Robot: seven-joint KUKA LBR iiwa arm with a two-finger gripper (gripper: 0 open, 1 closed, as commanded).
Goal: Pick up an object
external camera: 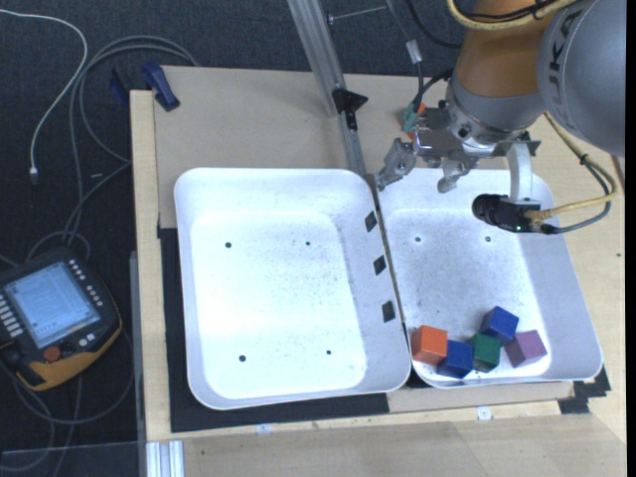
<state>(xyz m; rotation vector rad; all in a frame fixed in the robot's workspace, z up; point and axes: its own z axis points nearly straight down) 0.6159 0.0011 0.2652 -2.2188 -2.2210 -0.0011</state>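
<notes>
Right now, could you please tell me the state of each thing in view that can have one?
pincer: open, holding nothing, raised over the far edge of the right bin.
right bin: holds five blocks bunched at its near edge.
orange block: lying in the bin, ungrasped.
two blue blocks: lying in the bin, ungrasped.
green block: lying among the others.
purple block: lying at the cluster's right.
handheld screen: lit.
</notes>
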